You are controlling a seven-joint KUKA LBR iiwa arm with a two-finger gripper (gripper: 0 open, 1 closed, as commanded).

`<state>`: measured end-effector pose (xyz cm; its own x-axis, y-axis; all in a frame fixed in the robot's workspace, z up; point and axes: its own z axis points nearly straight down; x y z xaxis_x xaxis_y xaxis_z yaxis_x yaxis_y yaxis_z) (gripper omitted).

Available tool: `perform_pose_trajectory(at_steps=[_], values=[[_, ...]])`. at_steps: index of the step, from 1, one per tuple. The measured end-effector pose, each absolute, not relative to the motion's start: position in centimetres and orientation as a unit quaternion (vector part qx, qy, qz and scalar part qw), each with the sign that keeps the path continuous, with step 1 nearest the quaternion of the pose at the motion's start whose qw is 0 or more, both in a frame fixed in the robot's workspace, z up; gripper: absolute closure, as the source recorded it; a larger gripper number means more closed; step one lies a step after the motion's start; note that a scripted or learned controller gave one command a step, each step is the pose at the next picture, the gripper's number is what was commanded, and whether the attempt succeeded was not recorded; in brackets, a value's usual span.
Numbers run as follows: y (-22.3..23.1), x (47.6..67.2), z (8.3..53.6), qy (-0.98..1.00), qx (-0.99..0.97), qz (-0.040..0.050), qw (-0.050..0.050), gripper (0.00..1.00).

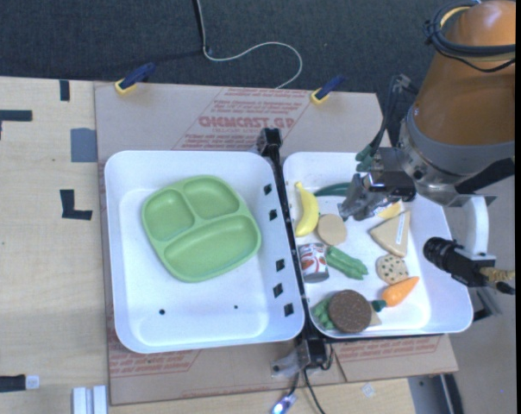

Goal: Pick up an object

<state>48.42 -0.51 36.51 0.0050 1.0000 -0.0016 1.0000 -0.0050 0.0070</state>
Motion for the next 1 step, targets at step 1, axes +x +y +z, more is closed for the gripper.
perform_pose_trajectory(at_steps=[1], values=[[6.45,48.41,44.91,0.711,0.704,0.0038,0.002,1.00]])
